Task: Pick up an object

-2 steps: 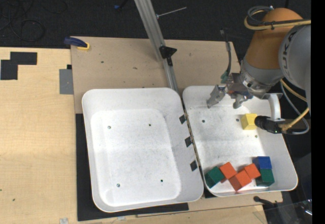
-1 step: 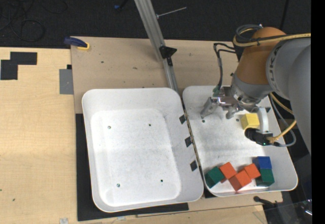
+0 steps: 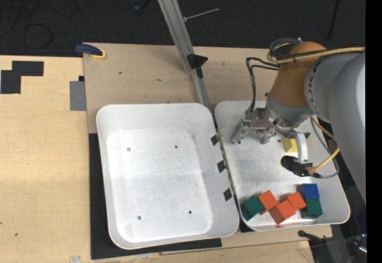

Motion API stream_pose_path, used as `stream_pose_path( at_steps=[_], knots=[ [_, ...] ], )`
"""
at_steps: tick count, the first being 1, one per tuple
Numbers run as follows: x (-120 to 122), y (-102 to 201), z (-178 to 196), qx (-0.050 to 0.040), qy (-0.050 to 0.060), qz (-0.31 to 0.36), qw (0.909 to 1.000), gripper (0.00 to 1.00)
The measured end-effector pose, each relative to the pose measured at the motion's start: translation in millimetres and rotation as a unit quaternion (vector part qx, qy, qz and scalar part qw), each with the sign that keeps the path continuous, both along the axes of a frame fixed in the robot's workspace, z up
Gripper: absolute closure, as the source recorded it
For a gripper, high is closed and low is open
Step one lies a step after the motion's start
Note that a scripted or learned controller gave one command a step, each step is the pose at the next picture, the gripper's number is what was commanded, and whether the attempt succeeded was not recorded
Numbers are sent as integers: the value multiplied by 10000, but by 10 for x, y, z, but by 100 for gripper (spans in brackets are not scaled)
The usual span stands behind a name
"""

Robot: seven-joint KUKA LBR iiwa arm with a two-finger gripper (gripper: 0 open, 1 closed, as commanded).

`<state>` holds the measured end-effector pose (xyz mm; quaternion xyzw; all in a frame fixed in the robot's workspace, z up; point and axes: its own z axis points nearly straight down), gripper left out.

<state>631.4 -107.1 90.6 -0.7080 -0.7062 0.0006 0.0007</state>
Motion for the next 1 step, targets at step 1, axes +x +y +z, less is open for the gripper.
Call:
stream_pose_path(
  at_steps=[1],
  knots=[
    [-12,94,53,78,41,26,10000,100]
  ],
)
